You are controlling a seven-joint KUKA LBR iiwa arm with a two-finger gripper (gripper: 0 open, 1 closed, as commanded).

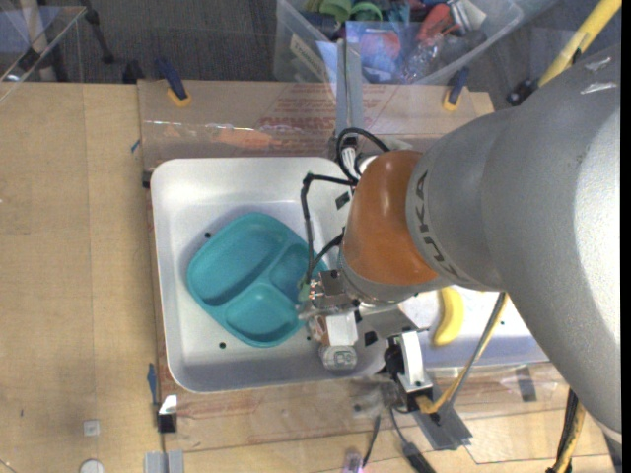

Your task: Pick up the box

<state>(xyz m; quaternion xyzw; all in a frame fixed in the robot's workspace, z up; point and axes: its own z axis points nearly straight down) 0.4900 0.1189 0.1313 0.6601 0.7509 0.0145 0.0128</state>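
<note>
Arm (463, 205) is what we are seeing most of, reaching in from the right over the white bin (197, 190). Its gripper (335, 343) is hanging low near the bin's front wall, just beside a teal divided dish (246, 274). We cannot tell how the claw is set. A yellow banana (449, 315) is peeking out beneath the arm. We are making out no box clearly.
</note>
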